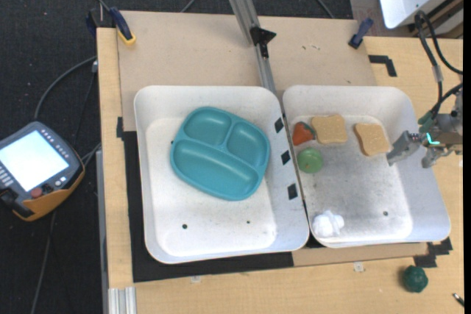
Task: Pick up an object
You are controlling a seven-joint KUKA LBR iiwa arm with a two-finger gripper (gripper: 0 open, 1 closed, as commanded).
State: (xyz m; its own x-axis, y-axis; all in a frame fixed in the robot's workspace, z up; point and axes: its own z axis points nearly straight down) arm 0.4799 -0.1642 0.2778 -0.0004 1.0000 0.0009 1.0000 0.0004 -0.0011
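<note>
Camera view: gripper (413, 146) fingers spread, holding nothing.

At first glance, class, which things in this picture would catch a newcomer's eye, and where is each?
The teal divided plate stands out most, lying tilted in the left bin. In the right bin, two slices of bread sit near the far wall, beside a green ball. A dark green ball rests on the bench outside the bins, at the near right.

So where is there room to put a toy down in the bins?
Left bin: bare floor in front of the blue tray. Right bin: open middle between the green ball and the white wad. Crowded along its back, by the two bread slices and the gripper.
</note>
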